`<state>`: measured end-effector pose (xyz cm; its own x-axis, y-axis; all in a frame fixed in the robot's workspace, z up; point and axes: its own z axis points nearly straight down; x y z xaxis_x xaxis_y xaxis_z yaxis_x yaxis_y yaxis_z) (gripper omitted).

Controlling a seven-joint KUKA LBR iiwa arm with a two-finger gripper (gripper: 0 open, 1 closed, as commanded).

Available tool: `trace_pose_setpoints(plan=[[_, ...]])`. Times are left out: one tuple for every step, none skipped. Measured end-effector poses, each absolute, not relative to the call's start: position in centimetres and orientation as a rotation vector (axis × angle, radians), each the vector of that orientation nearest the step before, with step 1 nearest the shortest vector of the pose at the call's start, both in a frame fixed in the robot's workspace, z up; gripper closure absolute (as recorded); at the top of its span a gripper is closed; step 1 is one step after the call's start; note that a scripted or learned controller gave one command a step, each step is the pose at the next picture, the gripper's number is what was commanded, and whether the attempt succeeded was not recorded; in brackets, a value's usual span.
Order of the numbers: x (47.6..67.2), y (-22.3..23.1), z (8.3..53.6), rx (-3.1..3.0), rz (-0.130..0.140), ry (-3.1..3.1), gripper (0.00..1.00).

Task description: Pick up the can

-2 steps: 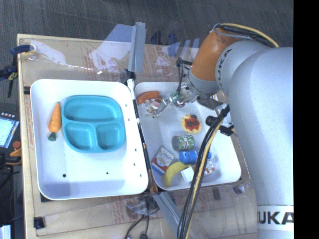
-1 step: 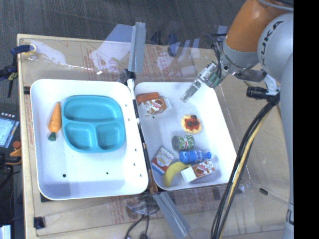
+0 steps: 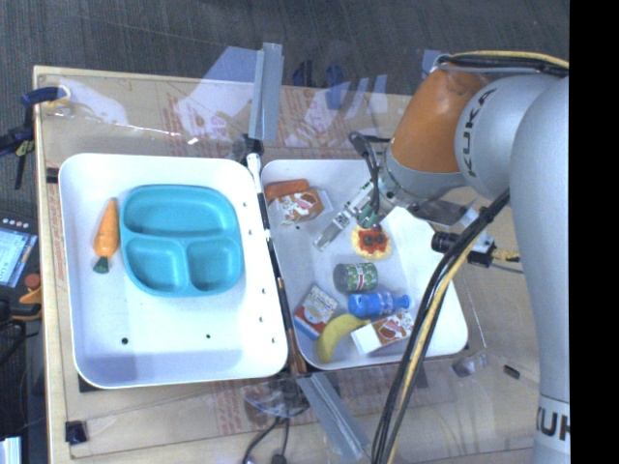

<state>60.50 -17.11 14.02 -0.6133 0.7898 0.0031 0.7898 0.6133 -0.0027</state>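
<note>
Starting at the left, an orange plastic carrot (image 3: 106,234) lies in the left shallow white bin (image 3: 145,351) beside a turquoise divided plastic tray (image 3: 183,237). Across the divider, the right shallow white bin (image 3: 437,322) holds a small green cylindrical can (image 3: 356,277) lying on its side near the middle, just above a blue plastic bottle (image 3: 377,304) and a yellow plastic banana (image 3: 337,336). Above the can, the grey arm's jaws (image 3: 356,216) hang open with nothing between them, beside a round toy pizza slice (image 3: 372,244).
</note>
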Motion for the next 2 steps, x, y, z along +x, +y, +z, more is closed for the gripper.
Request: trace_pose_setpoints(plan=[[55.7, -15.0, 9.0, -1.346, 0.001, -2.833, 0.0], [63.6, -15.3, 9.1, -1.413, 0.003, -2.802, 0.0]])
